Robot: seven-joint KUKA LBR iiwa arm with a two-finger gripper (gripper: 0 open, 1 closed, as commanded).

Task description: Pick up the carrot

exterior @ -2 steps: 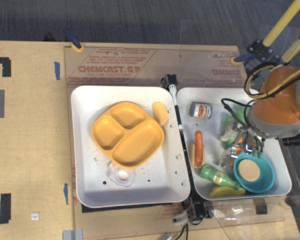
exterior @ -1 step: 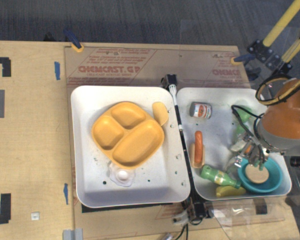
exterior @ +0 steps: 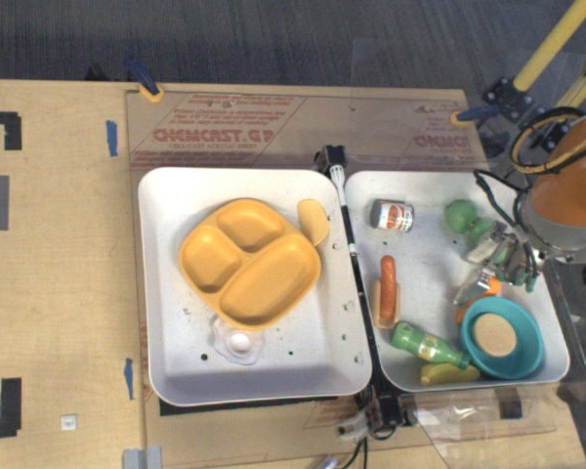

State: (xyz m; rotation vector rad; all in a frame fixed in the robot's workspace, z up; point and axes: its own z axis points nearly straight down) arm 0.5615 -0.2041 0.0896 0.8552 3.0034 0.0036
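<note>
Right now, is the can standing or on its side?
On its side. The can lies in the right bin, its red-and-white label wall facing up, long axis running left to right, near the bin's far edge.

Materials and finish: mostly plastic on board.
Both white bins (exterior: 166, 291) smooth, semi-gloss plastic; divided yellow plate (exterior: 251, 262) matt plastic; carrot (exterior: 387, 290) smooth, slightly shiny; teal bowl (exterior: 503, 337) glossy; small can (exterior: 393, 216) with metallic sheen; surface (exterior: 59, 291) matt, wood-look board; printed cardboard sheet (exterior: 293, 125) dull.

The arm (exterior: 566, 198) shows a broad orange band over grey. Black cables loop beside it. Its gripper (exterior: 503, 257) is pale metal with green-tinted parts.
</note>
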